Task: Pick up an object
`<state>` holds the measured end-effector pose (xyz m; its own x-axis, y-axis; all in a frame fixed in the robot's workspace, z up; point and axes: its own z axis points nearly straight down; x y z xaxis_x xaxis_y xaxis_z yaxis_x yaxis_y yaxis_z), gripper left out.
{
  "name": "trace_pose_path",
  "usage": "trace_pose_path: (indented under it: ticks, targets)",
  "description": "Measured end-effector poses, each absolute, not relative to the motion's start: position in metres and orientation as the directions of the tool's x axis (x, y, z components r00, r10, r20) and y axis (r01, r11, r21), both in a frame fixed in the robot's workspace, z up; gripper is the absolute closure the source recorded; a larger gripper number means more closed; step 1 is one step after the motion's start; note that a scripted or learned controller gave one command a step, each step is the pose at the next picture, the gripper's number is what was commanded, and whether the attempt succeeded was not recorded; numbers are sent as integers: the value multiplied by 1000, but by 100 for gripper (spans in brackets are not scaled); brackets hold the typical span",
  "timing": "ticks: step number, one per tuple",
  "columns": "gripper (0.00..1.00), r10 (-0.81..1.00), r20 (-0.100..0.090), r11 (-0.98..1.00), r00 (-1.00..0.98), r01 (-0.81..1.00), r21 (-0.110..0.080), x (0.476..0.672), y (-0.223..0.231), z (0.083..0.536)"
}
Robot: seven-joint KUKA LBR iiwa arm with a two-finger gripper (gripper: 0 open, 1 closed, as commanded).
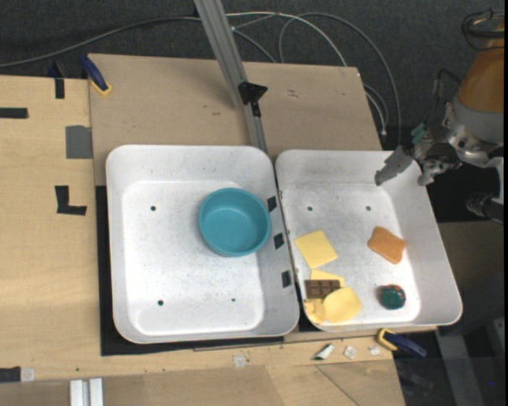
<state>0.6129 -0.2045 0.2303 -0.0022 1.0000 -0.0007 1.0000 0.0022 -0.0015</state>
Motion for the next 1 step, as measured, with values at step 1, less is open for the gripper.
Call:
trace_pose_path:
  ticks: [1]
  targets:
    - [0,1000,-1,2,-2,1000,-2,613,-205,230]
